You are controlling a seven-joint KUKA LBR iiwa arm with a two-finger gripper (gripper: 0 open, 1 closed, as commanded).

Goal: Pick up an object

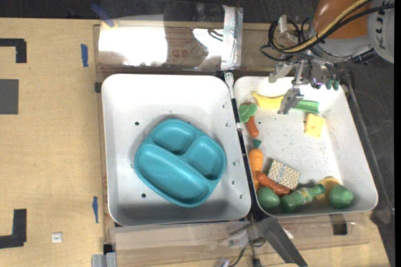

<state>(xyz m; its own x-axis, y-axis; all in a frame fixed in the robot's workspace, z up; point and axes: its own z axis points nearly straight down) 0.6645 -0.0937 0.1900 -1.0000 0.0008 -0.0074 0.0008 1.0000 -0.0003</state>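
Honestly, my pincer (292, 98), grip unreadable, hovers beside the banana (268, 101), and crowding toys could spoil my grab

Left bin (119, 134) holds a divided tray (180, 161). Right bin (357, 153) holds toy food: banana (268, 101) at back, a block (314, 126) mid-right, most pieces along the left wall and front. Gripper (293, 95) hangs beside banana.

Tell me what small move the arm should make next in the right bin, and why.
Probably a short descent toward the banana. The end effector hovers at the far end of the right bin, between the banana and a green block, with nothing seen held. The banana lies just to its left, apart from the clutter at the near end, so it looks the easiest pick.
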